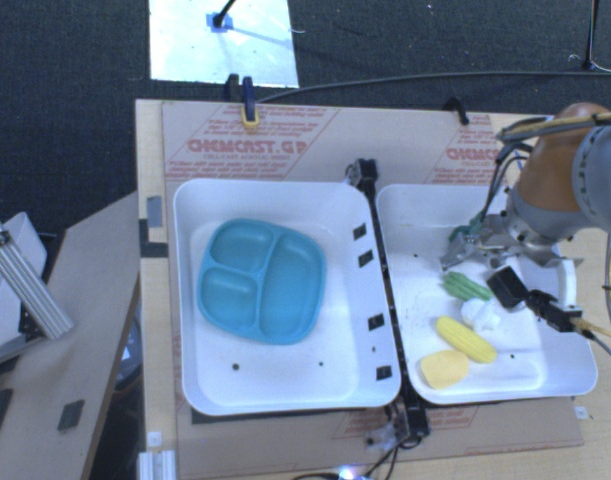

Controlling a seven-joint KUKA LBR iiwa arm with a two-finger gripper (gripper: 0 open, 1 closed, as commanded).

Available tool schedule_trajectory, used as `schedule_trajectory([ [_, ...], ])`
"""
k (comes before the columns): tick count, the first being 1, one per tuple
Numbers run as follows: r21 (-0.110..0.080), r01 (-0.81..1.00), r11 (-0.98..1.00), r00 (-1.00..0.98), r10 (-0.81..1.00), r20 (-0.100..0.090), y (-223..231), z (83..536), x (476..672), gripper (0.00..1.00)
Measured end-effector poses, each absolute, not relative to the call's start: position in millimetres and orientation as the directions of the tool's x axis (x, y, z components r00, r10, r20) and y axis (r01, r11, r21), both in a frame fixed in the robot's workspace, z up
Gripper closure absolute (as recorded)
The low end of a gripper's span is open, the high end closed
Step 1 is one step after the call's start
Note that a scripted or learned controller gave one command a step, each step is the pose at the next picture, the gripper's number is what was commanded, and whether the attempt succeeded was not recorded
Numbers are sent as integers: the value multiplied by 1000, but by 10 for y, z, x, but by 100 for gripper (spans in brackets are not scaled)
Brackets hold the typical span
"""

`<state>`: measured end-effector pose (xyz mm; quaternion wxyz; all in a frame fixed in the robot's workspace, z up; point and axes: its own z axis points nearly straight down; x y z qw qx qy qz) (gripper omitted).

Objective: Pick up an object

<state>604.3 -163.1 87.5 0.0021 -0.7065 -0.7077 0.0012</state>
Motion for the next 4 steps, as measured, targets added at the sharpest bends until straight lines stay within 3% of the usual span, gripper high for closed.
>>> schedule_trajectory([
  [1,1,1000,2,-2,1000,0,-1637,1002,6064,100],
  [4,6,1000,7,-7,1000,-1,-1523,2480,6263,100],
])
